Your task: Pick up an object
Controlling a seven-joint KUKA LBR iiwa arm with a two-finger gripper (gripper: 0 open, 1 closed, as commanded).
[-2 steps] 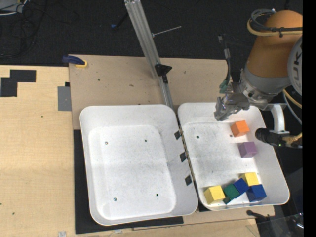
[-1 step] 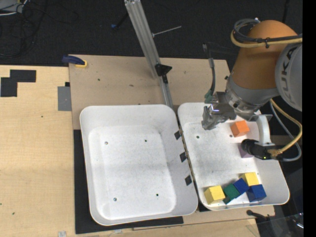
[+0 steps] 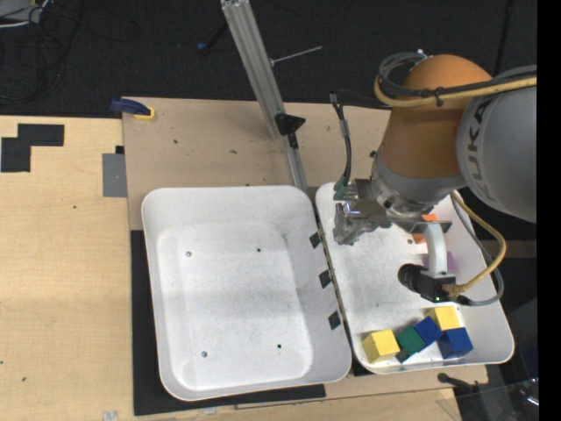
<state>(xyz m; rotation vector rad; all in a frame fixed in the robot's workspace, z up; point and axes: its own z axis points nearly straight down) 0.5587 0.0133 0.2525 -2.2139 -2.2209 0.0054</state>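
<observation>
Blocks [image 3: 421,336] huddle in the right bin's [image 3: 372,266] near corner, likely slid there; end effector [image 3: 351,222] hangs over that bin's far end, well apart from them; its state I cannot tell.

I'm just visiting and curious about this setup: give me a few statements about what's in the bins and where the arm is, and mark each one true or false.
1. The blocks lie in the right bin. True.
2. The blocks are spread across the left bin. False: they cluster in the right bin's near corner.
3. A yellow block is among them. True.
4. The gripper hangs over the left bin. False: it is over the right bin, near its far end.
5. The gripper touches the blocks. False: it is well apart from them.
</observation>
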